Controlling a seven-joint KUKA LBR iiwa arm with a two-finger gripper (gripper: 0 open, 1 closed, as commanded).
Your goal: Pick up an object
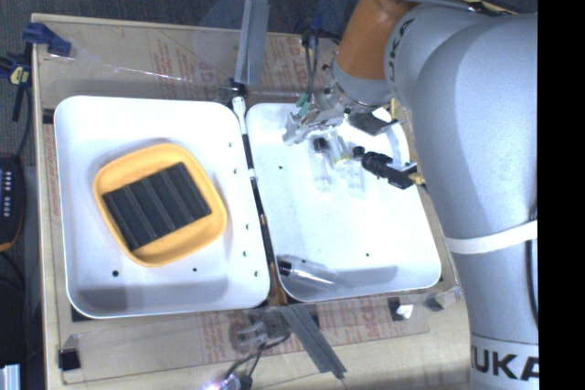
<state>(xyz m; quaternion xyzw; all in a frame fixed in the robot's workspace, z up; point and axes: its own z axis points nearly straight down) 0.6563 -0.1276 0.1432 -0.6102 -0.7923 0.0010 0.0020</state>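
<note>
Arm over the right bin, yellow tray lying in the left bin.

The gripper (336, 162) hangs low in the right bin (366, 260) toward its 12 o'clock end; whether it is open or closed cannot be told. The tray (161, 201), yellow with a dark ribbed insert, lies flat mid left bin (82, 119), well apart from the gripper, long axis running from 10 to 4 o'clock.

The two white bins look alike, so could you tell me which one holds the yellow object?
The left bin holds the yellow object; the gripper works above the right bin.
</note>
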